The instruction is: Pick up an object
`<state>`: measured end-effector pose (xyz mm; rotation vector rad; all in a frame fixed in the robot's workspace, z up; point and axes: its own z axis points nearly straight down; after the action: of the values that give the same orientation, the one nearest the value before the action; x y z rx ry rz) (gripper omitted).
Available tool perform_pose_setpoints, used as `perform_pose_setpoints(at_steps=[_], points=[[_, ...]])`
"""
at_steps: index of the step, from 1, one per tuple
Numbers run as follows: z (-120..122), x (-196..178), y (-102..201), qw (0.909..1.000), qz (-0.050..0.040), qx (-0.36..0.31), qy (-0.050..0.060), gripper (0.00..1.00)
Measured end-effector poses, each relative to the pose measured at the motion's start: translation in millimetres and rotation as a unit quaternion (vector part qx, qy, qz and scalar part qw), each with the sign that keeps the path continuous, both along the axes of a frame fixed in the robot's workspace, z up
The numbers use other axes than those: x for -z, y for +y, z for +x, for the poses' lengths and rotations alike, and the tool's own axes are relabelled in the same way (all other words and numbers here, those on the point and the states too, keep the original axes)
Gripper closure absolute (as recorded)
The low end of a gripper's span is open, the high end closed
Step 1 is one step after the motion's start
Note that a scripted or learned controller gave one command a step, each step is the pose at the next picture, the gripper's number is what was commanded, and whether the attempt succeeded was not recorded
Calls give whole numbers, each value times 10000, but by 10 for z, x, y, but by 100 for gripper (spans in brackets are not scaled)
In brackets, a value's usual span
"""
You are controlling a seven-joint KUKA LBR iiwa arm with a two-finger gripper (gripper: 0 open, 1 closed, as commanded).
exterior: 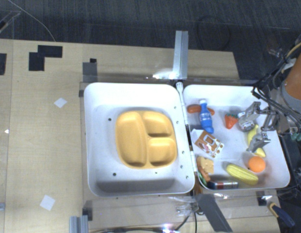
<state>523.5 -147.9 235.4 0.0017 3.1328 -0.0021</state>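
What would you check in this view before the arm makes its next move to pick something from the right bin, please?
1. Gripper is above the right bin: ok.
2. An object sits between the fingers: cannot tell; metal parts blur together there.
3. Candidate objects lie near: ok; orange ball, a yellow piece and a small red piece.
4. Targets stand apart from neighbours: not ok; orange ball touches the corn cob.
5. Yellow divided tray in the left bin is out of the path: ok.

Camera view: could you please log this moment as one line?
gripper: over right bin | nearest: yellow piece | tray: left bin
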Motion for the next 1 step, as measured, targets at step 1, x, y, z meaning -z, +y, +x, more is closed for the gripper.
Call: perform_pose_setpoints(at_steps=[1], points=[[237, -677, -317, 9989, -15, -472, -22, 0]])
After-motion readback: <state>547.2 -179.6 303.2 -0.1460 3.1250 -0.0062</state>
